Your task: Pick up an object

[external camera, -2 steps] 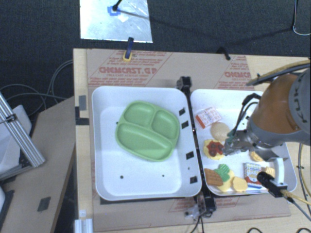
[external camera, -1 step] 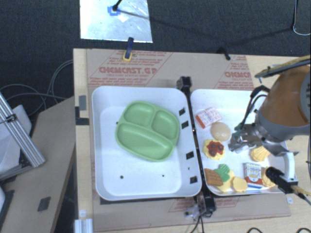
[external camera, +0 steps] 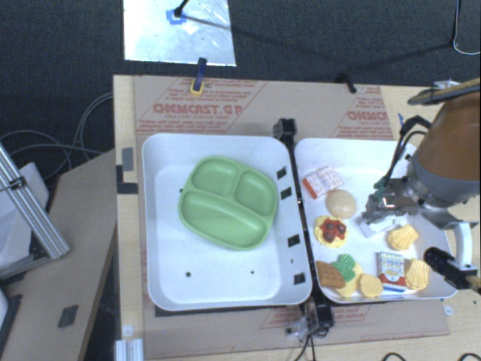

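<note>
The right bin (external camera: 361, 153) holds several toy foods. A red-and-white packet (external camera: 323, 180) lies near its back left, with a beige bun (external camera: 340, 203) just in front of it. A red and yellow pizza piece (external camera: 331, 232) sits below the bun. My gripper (external camera: 378, 213) hangs low over the middle of this bin, right of the bun and left of a yellow ridged chip (external camera: 403, 237). Nothing is visibly held in it.
The left bin (external camera: 169, 277) carries a green divided plate (external camera: 228, 201). Along the right bin's front lie a green piece (external camera: 346, 263), a brown cookie (external camera: 329, 275), a yellow disc (external camera: 370, 285), a second packet (external camera: 389, 268) and a yellow waffle (external camera: 417, 274).
</note>
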`<state>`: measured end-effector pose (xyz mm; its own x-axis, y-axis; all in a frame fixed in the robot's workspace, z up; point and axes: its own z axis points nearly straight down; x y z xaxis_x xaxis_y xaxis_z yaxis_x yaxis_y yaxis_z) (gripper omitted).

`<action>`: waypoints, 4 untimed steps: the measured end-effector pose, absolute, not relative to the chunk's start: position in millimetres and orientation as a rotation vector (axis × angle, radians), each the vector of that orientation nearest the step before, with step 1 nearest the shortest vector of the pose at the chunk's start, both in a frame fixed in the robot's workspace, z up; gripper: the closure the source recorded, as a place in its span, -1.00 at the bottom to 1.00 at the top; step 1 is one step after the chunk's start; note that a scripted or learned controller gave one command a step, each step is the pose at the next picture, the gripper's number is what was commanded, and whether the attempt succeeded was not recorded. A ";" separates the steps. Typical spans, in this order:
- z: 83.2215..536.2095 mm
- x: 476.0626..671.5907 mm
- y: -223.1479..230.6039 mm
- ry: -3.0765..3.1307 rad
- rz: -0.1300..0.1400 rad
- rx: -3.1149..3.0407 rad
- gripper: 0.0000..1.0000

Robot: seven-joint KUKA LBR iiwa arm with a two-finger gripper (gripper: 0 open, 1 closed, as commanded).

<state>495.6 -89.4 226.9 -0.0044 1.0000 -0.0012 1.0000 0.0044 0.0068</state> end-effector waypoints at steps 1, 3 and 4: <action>234.0 526.2 -51.6 2.230 0.006 2.209 1.00; 222.5 555.5 -27.2 2.226 0.001 2.214 1.00; 220.4 549.9 -25.0 2.226 0.000 2.216 1.00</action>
